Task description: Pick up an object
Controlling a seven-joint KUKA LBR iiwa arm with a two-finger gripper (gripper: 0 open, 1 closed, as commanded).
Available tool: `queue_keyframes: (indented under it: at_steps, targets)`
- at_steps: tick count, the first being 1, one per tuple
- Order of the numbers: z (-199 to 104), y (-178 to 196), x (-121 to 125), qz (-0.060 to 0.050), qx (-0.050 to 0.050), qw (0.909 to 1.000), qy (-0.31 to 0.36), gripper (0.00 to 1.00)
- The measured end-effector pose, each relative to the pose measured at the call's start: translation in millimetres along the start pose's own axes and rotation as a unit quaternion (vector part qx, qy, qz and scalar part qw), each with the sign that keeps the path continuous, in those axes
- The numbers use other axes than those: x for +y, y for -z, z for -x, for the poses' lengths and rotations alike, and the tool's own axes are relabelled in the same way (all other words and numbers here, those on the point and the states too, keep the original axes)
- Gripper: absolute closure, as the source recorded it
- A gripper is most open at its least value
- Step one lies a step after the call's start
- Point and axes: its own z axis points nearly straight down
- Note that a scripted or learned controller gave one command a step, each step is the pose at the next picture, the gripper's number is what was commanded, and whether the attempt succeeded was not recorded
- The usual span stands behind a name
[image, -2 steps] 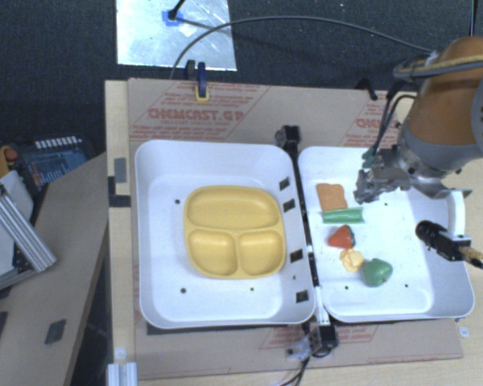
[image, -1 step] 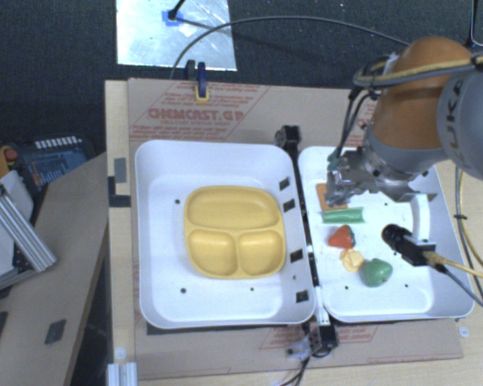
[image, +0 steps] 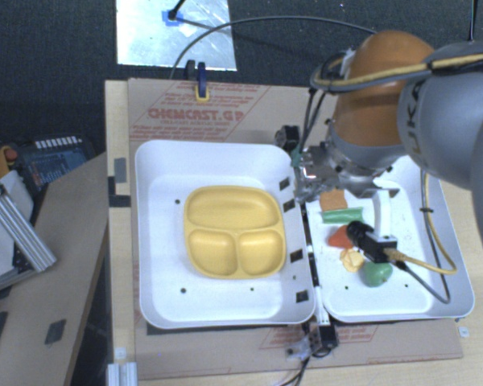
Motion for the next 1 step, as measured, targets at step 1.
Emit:
queue_keyframes:
  at_steps: [1]
  targets:
    - [-54.3,-0.6,-3.7,0.0,0.0,1.0,0.0,1.0]
